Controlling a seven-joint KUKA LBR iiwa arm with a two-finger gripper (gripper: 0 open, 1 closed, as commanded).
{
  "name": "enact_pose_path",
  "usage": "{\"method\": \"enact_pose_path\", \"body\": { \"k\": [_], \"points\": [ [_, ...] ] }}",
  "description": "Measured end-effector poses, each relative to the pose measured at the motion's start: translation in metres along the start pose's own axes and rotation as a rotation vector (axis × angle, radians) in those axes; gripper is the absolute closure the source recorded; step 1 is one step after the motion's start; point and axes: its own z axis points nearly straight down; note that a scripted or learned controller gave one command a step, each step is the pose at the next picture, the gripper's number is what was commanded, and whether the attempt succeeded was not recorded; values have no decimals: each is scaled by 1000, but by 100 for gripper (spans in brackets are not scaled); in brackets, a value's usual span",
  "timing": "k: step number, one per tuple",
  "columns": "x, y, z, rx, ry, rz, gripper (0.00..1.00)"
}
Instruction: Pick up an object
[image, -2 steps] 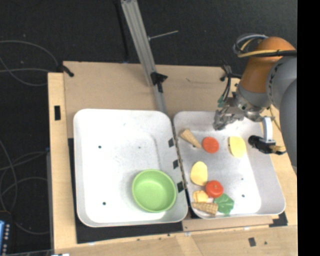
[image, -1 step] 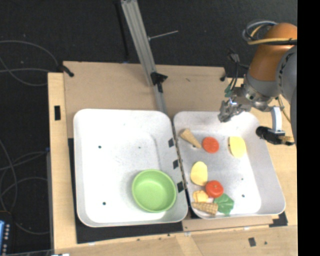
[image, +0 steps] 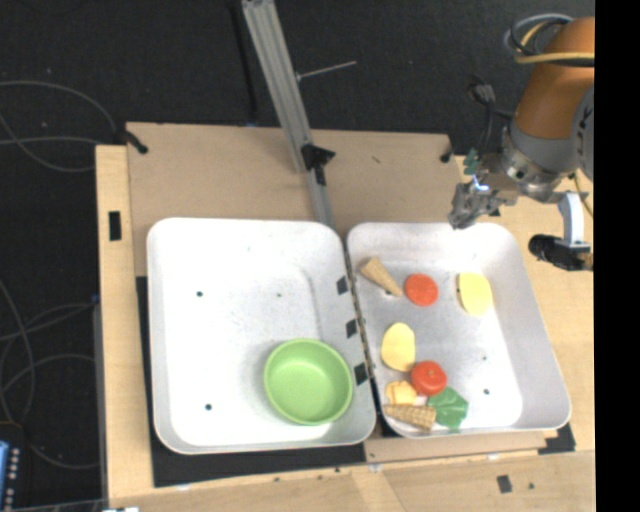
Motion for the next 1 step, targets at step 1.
{"method": "enact_pose_path", "body": {
  "k": [1],
  "points": [
    [43,-15,-2,7,1,-3,100]
  ]
}}
